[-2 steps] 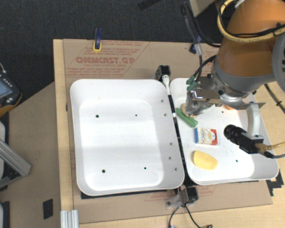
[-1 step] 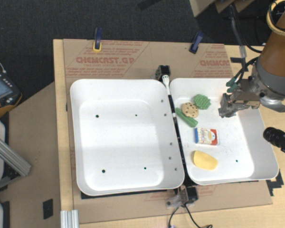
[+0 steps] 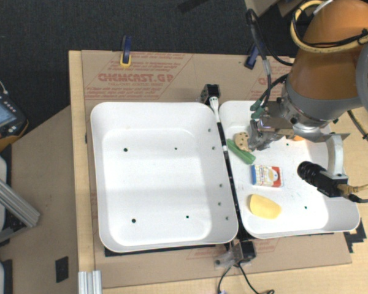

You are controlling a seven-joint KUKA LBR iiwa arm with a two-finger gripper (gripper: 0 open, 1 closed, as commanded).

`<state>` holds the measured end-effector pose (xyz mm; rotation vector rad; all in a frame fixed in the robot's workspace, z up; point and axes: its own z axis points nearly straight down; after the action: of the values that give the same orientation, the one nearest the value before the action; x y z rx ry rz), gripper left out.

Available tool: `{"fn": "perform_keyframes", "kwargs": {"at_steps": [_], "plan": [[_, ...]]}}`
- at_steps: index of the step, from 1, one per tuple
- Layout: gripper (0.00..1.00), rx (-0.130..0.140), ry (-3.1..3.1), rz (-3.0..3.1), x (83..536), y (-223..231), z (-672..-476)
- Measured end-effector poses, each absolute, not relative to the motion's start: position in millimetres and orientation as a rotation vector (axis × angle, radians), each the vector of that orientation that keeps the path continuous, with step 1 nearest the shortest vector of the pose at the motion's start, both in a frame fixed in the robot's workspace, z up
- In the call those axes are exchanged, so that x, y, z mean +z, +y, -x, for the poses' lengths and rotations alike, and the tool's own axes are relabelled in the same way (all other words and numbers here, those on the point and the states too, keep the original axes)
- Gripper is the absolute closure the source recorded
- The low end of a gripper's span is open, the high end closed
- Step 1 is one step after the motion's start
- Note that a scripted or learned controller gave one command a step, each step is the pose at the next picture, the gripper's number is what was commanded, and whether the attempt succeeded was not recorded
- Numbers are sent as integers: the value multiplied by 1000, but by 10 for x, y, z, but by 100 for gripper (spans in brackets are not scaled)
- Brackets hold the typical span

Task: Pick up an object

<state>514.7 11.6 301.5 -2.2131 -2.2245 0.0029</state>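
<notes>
On the cardboard-covered surface, the left bin stands against the right bin. By the right bin's left wall lies a green piece. The jaws hang low just to its right; I cannot tell whether they are wide or narrow. Nearer the front lie a blue-and-red packet and a yellow lump.

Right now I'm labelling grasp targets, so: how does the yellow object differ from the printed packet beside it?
The yellow object is plain yellow; the printed packet is white with blue and red print. The yellow object looks rounded, the printed packet flat and rectangular. The printed packet lies closer to the gripper than the yellow object. Both lie in the right-hand bin, clear of the gripper.
</notes>
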Motion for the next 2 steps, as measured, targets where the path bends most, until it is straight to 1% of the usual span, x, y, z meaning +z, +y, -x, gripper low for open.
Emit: {"fn": "perform_keyframes", "kwargs": {"at_steps": [1, 2], "plan": [[100, -5, -2230, 2215, 3205, 714, -5109], [100, 5, -2212, 2229, 3101, -18, -5093]]}}
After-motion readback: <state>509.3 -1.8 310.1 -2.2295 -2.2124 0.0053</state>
